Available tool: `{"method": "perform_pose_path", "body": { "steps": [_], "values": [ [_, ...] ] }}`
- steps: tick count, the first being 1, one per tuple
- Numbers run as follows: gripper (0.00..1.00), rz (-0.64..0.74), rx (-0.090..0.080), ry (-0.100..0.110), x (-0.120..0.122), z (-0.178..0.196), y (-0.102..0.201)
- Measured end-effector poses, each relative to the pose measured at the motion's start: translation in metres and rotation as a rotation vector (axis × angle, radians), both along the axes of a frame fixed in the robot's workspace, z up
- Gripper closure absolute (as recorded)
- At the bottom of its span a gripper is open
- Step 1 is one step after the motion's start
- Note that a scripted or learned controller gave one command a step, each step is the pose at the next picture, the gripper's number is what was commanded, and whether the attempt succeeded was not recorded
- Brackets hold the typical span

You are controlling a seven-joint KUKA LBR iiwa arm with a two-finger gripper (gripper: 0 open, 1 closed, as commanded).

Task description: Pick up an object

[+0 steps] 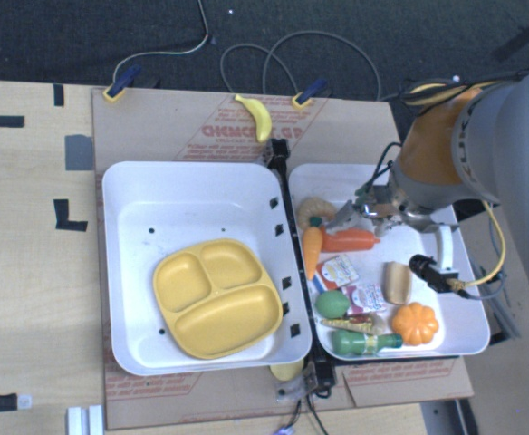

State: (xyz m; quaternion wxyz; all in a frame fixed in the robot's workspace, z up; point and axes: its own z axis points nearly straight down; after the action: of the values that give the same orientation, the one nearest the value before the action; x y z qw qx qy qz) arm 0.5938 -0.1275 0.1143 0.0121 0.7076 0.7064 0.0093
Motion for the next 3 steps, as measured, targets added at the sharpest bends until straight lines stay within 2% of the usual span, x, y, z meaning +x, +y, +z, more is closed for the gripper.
{"method": "perform_pose_path", "body": {
  "steps": [1, 2, 3],
  "values": [
    [0.00, -0.003, 0.004, 0.021, -0.105, -0.024, 0.004],
    [0.00, 0.004, 0.002, 0.026, -0.032, -0.028, -0.008],
    [0.00, 0.001, -0.015, 0.025, 0.032, -0.026, 0.014]
  ]
}}
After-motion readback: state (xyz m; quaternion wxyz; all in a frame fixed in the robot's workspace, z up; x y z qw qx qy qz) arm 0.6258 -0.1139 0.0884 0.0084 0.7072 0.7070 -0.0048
